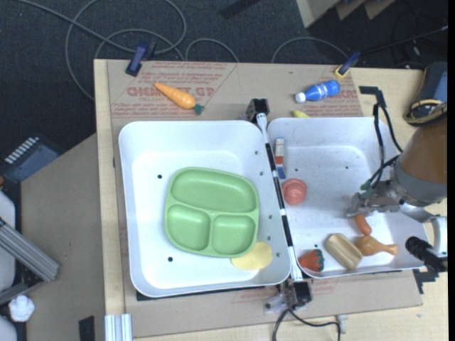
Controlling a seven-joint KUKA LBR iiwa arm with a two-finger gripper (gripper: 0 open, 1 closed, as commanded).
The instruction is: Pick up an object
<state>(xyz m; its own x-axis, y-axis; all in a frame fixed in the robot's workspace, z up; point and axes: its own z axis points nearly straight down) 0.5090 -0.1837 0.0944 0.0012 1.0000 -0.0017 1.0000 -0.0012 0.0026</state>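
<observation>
My gripper [360,207] hangs low over the right side of the right bin [320,137], and the grey arm comes in from the right. Directly below it lies a small orange-red sausage-shaped toy [363,224], very close to the gripper's tip; whether they touch is unclear. Along the bin's front edge sit a tan bread-roll toy [343,251], an orange drumstick-shaped toy [377,246] and a red strawberry [311,260]. A pink cup-like toy [293,190] rests near the bin's left wall.
The left bin [142,148] holds a green divided plate [211,212] with a pale yellow piece [252,257] at its front corner. On the bench behind the bins lie a carrot [178,95] and a blue bottle [318,91].
</observation>
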